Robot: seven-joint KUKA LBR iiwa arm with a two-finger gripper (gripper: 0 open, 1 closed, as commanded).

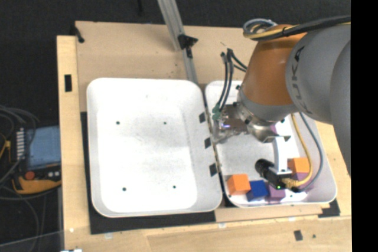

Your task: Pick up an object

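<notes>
hovering low over the right bin [239, 153], with the arm [277, 68] reaching in from the right and covering most of the far half. hand [260, 130] tucked under the wrist, so can't tell if open or closed, and nothing visibly gripped. probably parked there for being right above all the pickable stuff. crowded into the near end of that bin: orange block [238, 183] touching a blue block [258, 190], purple piece [274, 196] just beside that along the front wall, plus a second orange block [298, 165] on or against another purple bit [302, 176] near the right wall, hard to say which. tiny green thing [277, 187] in between, too small to identify. left bin [147, 138] just bare white floor with a few dark specks. guessing no pick made yet, with everything lying down in the bin. likely needs a short move toward the near end, and tight clustering there could spoil a clean single grab
</notes>
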